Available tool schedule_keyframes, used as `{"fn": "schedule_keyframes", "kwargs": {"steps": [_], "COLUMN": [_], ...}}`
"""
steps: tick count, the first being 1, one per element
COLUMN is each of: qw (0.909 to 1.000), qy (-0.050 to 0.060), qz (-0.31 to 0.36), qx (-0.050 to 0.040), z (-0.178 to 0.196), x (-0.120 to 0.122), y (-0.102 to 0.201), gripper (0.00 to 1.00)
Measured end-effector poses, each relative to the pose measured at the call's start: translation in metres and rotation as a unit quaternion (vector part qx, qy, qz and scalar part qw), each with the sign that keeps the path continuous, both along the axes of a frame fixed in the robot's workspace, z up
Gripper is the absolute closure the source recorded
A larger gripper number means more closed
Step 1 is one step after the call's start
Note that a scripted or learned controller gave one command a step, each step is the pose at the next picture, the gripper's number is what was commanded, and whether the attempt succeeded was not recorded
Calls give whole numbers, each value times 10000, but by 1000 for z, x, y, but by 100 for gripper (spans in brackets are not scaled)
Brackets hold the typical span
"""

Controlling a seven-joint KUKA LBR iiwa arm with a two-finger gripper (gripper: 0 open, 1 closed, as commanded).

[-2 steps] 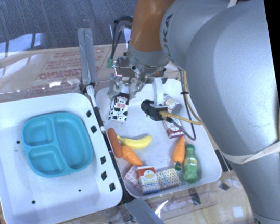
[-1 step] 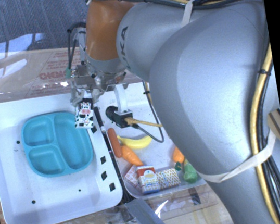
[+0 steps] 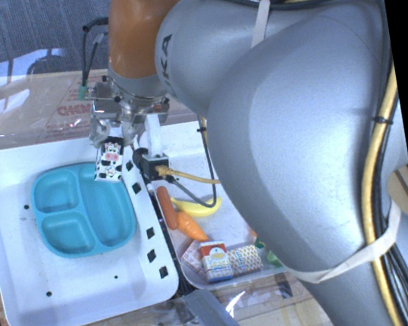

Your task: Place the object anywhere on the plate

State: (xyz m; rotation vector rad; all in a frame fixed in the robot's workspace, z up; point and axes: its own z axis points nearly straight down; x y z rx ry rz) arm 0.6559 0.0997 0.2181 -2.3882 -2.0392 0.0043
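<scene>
Looking down on the surface [image 3: 21, 122], we see the two-finger tool [image 3: 112, 138] hanging from the grey arm with its orange band [image 3: 133, 31], poised over the far right corner of the left shallow white bin [image 3: 10, 250]. Clenched between the tool's fingers is a small white carton with black cow-like spots and a touch of red [image 3: 108, 162]; it hangs just under the tool, tilted. Directly beneath and to the left of the tool lies the light blue plastic plate with three compartments [image 3: 81, 212], and the carton overlaps the plate's far right rim in our view, though we cannot tell whether the two touch.

To the right of the tool, past the dividing wall marked with black squares, sits the right shallow white bin [image 3: 195, 279], much of it covered by the bulky grey arm. Nearer to us than the tool, this bin holds an orange carrot-shaped toy [image 3: 182, 219], with a yellow banana-shaped toy [image 3: 199, 207] just beside it. Farther toward us lie a small red and white box [image 3: 215, 260] and, next to it, a pale patterned packet [image 3: 246, 258].
</scene>
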Motion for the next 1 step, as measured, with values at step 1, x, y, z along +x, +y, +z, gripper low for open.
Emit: {"fn": "schedule_keyframes", "kwargs": {"steps": [1], "qw": [10000], "qy": [3], "qz": [3], "qx": [0], "z": [0], "x": [0], "y": [0], "gripper": [0]}}
